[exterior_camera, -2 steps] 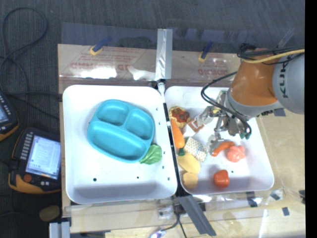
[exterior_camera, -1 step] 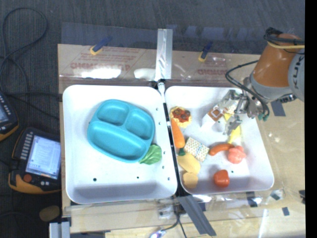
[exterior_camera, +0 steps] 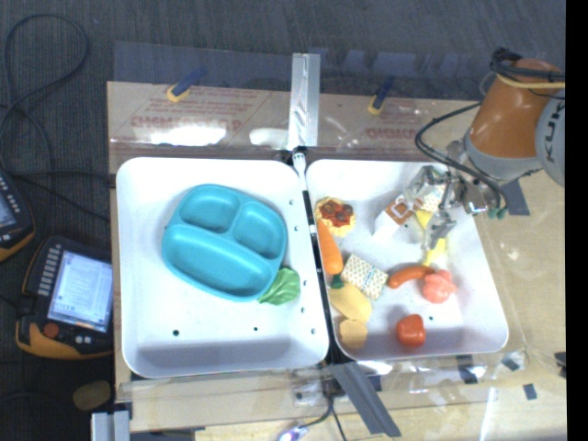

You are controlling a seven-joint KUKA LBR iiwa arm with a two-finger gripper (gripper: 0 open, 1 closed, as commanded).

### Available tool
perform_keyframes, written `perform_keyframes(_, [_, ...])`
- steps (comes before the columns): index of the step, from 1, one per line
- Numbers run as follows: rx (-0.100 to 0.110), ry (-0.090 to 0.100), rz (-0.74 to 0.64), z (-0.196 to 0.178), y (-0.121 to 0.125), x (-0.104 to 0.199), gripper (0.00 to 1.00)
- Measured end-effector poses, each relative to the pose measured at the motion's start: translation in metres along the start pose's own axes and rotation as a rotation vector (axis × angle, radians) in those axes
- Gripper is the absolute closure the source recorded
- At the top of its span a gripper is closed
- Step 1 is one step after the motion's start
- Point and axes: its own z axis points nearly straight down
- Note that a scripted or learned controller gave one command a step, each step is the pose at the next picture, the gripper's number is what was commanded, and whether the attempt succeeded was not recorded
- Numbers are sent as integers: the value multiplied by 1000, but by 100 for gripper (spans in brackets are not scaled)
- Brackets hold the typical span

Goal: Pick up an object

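Gripper (exterior_camera: 439,211) hangs over the right bin (exterior_camera: 491,288) (finger state indiscernible, blurred against toys).

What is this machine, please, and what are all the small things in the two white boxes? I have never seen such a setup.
It is a robot arm, grey with an orange band, reaching in from the right. One fixed camera looks down on a bench at a slant. Its gripper hangs over the right bin, near the far side; I cannot tell whether it holds anything. That bin contains toy food: a carrot, a sausage, a red piece, a pink piece, a checkered block and others. The left bin holds a blue divided plate with a green leaf at its edge.
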Motion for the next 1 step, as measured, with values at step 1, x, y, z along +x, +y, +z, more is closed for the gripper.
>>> perform_keyframes(1, [-20,34,-132,-60,11,29,0])
